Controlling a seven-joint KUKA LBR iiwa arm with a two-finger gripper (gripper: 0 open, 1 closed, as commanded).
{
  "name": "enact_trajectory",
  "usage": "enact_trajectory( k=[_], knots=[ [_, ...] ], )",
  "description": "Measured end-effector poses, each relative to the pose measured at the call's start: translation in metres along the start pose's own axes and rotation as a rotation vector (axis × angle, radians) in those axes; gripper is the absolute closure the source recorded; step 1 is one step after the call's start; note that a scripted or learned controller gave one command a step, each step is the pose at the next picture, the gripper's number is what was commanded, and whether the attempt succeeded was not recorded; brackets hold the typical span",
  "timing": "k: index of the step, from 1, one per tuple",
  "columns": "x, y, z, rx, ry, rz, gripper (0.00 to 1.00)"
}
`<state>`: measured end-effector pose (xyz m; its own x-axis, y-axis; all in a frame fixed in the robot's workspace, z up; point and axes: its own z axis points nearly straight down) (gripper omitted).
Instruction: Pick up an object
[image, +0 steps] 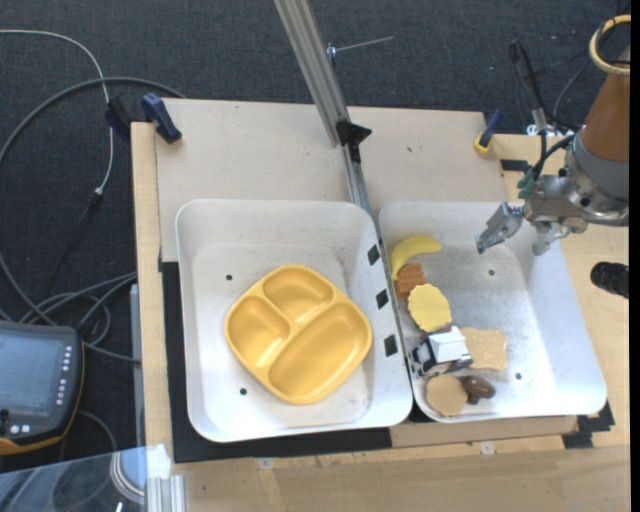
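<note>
arm (607, 120) cut off R edge | pendant (35, 385) cut off L edge

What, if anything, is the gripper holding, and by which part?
Nothing. The gripper hangs open over the right bin, apart from the banana and the other items along the bin's left side.

One camera sits high over the bench (250, 150), angled down and far enough back to take in both bins (200, 260) and the floor behind. The arm (605, 140) comes in on the right edge.
</note>
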<state>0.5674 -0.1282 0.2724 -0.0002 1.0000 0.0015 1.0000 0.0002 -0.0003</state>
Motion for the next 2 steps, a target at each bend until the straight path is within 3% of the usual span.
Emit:
enact_trajectory(
  k=[1,2],
  knots=[
    [0.001,0.001,-0.011,-0.003,0.001,-0.002,1.00],
    [-0.003,0.020,0.004,-0.002,-0.003,-0.002,1.00]
  ],
)
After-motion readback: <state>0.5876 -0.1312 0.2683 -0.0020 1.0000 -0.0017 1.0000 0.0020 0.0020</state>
